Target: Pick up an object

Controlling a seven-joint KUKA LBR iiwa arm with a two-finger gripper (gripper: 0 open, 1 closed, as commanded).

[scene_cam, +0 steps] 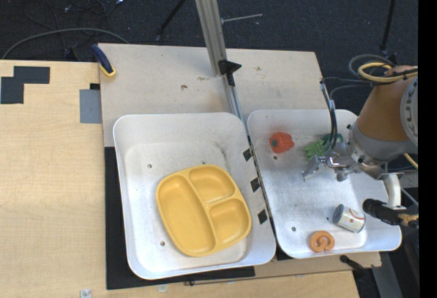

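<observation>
Nothing lifted yet: gripper (pixel 315 168) low inside the right bin (pixel 293 235), just beside the green object (pixel 315 148), finger state impossible to tell, grasp and lift remaining.

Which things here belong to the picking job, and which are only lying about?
For the job:
- pincer
- green leafy toy
- red toy
- orange ring
- small white cylinder
- right bin

Lying about:
- yellow divided plate
- left bin
- metal post

Yellow divided tray (pixel 203 210); red pepper (pixel 280 142); green leafy item (pixel 315 148); orange ring (pixel 321 241); white bins (pixel 136 146).
</observation>
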